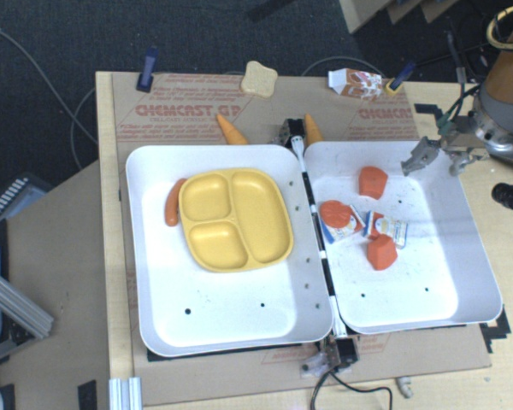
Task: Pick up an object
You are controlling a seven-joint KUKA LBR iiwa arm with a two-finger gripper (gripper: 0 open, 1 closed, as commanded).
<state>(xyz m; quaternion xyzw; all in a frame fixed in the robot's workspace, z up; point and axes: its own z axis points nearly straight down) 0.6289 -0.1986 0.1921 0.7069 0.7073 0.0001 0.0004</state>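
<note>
Three red pieces (372, 182) and one packet (385, 228) in right bin (462, 263); tool (434, 154) spread, bare; one yellow tray (236, 219) left.

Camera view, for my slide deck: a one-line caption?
Gripper above right bin of red toy food; yellow tray in left bin.

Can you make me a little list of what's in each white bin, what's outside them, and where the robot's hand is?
left bin: yellow divided tray; orange sausage-shaped toy against the tray's left side
right bin: three red-orange pieces; small colourful packet among them
behind the bins: bread-shaped piece, two orange carrot-like pieces, crumpled wrapper
gripper: above the right bin's far right corner, holding nothing visible
picked up yet: no
</note>
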